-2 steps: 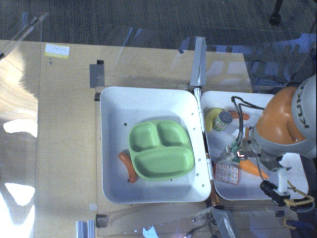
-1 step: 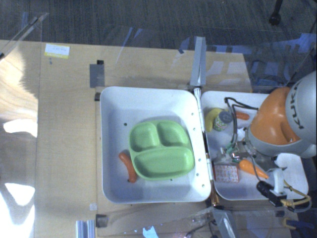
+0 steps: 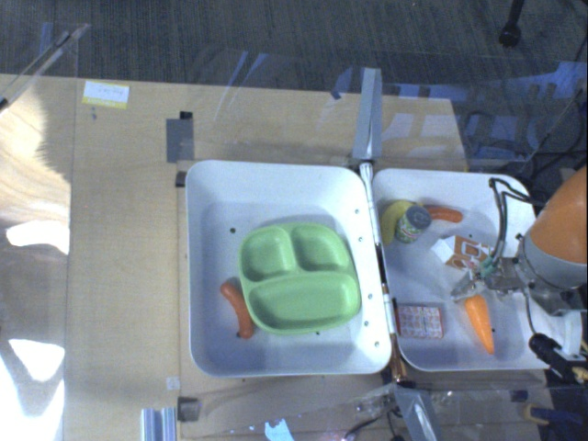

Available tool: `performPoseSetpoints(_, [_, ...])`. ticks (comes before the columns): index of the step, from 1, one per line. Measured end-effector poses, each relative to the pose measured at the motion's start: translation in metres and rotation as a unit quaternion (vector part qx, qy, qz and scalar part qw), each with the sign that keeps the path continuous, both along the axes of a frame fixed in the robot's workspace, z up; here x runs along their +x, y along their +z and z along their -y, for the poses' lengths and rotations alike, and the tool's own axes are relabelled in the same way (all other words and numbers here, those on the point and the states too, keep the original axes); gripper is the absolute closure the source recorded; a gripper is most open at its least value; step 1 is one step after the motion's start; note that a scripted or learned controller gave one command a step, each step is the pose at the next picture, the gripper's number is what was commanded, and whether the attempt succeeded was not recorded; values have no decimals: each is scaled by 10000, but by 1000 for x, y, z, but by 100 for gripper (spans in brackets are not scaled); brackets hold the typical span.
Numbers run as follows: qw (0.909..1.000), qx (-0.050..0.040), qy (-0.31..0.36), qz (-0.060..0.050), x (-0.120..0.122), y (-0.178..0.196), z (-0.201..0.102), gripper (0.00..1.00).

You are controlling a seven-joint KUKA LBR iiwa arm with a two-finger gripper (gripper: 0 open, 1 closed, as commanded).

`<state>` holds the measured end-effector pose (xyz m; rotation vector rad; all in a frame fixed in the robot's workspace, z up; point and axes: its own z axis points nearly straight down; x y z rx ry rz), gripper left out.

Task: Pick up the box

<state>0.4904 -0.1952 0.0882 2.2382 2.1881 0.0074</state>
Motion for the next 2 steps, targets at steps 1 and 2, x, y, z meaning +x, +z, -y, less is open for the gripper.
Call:
performPoseSetpoints(1, [10000, -20, 23, 49, 3, 12, 0, 100])
performPoseSetpoints(2, [9964, 17, -853, 6, -2, 349, -77, 100])
